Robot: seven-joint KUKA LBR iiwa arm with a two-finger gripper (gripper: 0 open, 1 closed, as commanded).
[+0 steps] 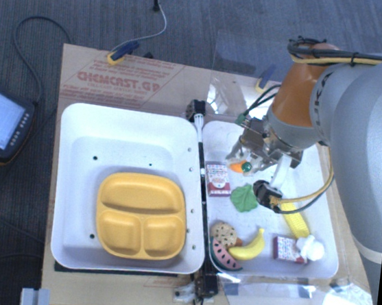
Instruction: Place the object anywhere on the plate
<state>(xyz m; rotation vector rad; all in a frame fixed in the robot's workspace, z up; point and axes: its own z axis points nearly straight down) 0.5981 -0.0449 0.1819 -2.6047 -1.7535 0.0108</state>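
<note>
While the grey arm with its orange band (pixel 296 92) reaches in from the right, its two-finger gripper (pixel 248 164) hangs low over the far part of the right-hand shallow white bin (pixel 324 251). A small orange-and-green toy piece (pixel 242 166), carrot-like, sits right at the fingertips, and it looks pinched between them, though the metal of the wrist crowds the spot and the exact width of the gap is hard to read.

Just beside that piece, toward the divider, lies a small red-and-white carton (pixel 218 178). A green leafy toy (pixel 244 198) lies near it, below the gripper. Closer to the near edge of the same bin are a round brown cookie-like piece (pixel 223 232), a watermelon slice (pixel 222 255) touching it, and a yellow banana (pixel 251 245) just beside both. A yellow corn cob (pixel 297 223) lies toward the right wall, with a second red carton (pixel 285 248) and a white rounded object (pixel 312 249) next to it.

The yellow plastic plate with three compartments (pixel 142 215) rests in the left-hand white bin (pixel 83 128), well apart from the gripper, with nothing on it.
</note>
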